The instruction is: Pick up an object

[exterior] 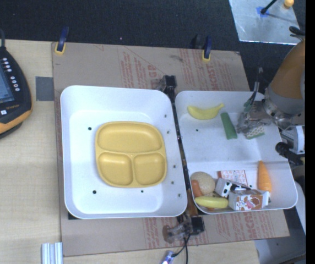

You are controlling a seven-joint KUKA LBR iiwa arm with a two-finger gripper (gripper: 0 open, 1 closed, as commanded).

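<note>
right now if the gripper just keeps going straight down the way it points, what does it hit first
Most likely the bare white floor of the right bin. The gripper points down just right of the green stick, which lies beside it rather than under it, though depth is hard to judge from this slant.

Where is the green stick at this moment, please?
The green stick lies in the right bin, toward its far side, between the banana and the claw.
</note>
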